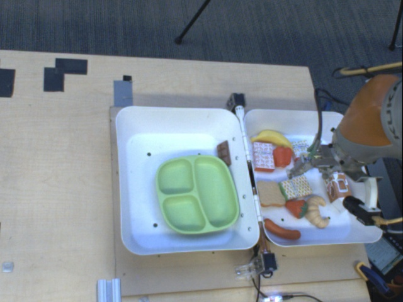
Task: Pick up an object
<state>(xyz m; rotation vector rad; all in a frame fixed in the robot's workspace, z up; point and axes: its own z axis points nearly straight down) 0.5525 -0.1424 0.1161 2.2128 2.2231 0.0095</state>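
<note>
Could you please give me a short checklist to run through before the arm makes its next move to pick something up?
1. Claw is over the right bin, where the toy food lies: ok.
2. An object sits below the claw: ok, the checkered block lies just under it.
3. Object held between the fingers: cannot tell, the view is too small and cluttered there.
4. Room around the target: not ok, the toast slice, tomato and croissant crowd close to it.
5. Left bin contents out of the way: ok, the green divided plate and a small brown piece lie apart from the claw.
</note>
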